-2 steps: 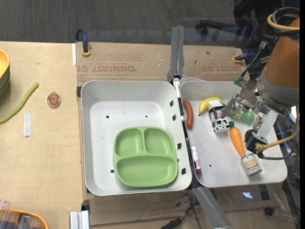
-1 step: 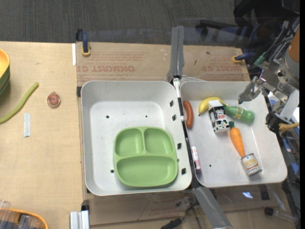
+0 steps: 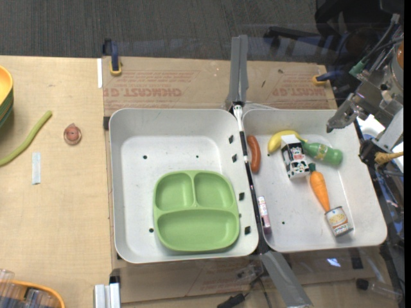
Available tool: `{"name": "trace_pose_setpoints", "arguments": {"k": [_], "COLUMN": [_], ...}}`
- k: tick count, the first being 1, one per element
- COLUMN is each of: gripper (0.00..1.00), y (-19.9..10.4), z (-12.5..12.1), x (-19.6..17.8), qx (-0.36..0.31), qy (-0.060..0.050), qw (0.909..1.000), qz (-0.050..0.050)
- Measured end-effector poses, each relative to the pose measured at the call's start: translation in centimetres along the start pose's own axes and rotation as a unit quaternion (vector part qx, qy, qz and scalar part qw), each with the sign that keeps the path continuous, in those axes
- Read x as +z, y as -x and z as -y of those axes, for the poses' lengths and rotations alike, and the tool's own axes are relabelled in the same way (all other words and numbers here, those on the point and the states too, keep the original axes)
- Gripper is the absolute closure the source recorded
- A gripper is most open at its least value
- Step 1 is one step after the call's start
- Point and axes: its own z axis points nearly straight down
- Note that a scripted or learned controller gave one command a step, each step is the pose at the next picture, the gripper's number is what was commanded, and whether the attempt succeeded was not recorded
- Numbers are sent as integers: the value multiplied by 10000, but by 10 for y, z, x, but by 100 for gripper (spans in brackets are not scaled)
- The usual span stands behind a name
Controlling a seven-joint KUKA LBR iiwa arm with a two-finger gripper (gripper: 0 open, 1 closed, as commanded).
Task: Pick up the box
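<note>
The gripper hovers above the box's bin at its far right corner; its grip state cannot be told. The box lies near, touching a banana, bottle and carrot, so a narrow descent suits. The cardboard-covered desk surrounds it.

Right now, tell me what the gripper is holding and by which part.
Nothing is held. The gripper hangs over the right bin's upper right corner, apart from the milk carton box, which lies in the bin beside the banana.
</note>
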Motion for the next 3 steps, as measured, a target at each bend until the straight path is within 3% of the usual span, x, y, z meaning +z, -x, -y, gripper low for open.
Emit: {"name": "trace_pose_setpoints", "arguments": {"k": [1, 3], "gripper": [0, 0], "y": [-6, -15], "z": [4, -9], "x": [-9, -49], "qx": [210, 764], "qy": [-6, -8], "qw": [9998, 9971], "qz": [6, 9]}}
